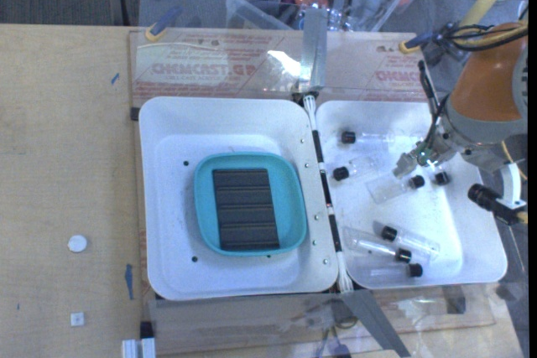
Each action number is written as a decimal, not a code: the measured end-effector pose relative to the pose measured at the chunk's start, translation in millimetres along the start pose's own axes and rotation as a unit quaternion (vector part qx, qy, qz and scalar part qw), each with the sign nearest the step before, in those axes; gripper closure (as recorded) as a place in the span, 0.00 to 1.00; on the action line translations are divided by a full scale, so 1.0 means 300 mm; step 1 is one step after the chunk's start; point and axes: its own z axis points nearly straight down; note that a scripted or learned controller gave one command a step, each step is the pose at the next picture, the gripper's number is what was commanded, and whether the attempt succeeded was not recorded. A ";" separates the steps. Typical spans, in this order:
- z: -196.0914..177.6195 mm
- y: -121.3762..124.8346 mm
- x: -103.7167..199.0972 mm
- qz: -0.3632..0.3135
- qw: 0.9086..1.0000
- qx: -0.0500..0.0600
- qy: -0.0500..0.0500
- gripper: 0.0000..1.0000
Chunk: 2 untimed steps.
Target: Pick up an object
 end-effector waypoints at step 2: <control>-0.143 -0.097 0.056 -0.161 0.987 -0.002 -0.002 1.00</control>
